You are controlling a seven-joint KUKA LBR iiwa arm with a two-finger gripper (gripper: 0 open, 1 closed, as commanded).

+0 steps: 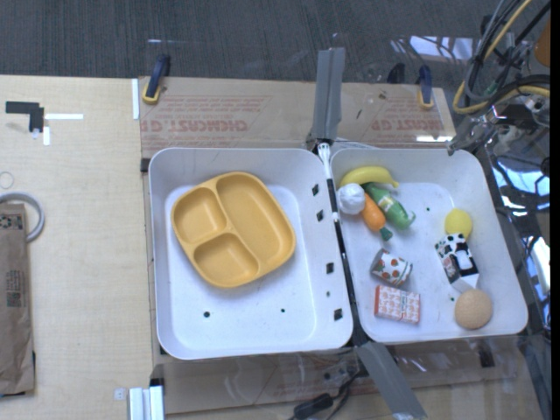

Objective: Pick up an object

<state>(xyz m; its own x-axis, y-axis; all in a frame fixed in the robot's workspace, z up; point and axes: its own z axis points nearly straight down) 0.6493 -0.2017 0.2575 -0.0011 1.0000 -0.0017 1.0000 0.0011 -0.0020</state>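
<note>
Objects are waiting in the right white plastic bin (pixel 490 191).
Arm is sitting at the right edge; jaws' state: cannot tell. The yellow curved banana (pixel 367 177) is lying leftward, long axis left-right.

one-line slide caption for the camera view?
Yellow divided plate in left bin; banana, lemon and small toys in right bin.

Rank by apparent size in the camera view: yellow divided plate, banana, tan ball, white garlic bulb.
1. Yellow divided plate
2. Yellow banana
3. Tan round ball
4. White garlic bulb
</note>
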